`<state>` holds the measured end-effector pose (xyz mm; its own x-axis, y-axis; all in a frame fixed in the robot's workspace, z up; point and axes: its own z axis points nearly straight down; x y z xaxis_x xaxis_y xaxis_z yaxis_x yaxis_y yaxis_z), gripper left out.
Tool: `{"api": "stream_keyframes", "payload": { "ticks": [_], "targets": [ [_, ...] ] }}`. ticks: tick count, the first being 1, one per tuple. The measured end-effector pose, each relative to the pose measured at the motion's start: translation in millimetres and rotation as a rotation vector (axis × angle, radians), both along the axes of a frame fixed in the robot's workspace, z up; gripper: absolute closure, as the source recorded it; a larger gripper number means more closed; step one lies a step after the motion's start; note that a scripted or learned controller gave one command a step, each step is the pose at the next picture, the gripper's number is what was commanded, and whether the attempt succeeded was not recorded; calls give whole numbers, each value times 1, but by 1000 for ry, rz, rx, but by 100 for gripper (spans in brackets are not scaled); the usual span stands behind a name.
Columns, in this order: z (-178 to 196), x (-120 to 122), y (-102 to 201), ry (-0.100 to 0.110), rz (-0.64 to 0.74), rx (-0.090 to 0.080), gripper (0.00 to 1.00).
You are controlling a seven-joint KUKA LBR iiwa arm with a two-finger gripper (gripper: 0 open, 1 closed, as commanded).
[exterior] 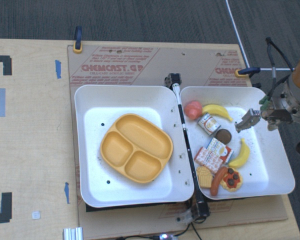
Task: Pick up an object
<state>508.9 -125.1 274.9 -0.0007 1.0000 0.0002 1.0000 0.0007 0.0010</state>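
Note:
The right bin (275, 176) holds toy foods: a pink ball (193, 109), a banana (217, 110), a small can (209, 123), a brown round piece (223, 136), a red-and-white packet (213, 155), a second banana (241, 154), a cracker (204, 176), a sausage (219, 180) and a berry tart (232, 180). My gripper (260, 121) hangs over the right side of this bin, to the right of the can and above the second banana. Its fingers (247, 120) stand open with nothing between them.
The left bin (90, 109) holds a yellow divided plate (136, 148). A black divider (182, 134) runs between the bins. A thin white rod (235, 24) slants across the top right. Bare bin floor lies right of the second banana.

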Motion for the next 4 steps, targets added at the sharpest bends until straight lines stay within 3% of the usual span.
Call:
{"api": "stream_keyframes", "payload": {
  "ticks": [1,2,3,4],
  "targets": [
    [-149,3,-19,3,-1,0,0],
    [-181,-21,10,-36,-7,-18,0],
    [-181,-21,25,-35,-8,-20,0],
    [-168,-17,25,-46,-8,-21,100]
  ]
}}
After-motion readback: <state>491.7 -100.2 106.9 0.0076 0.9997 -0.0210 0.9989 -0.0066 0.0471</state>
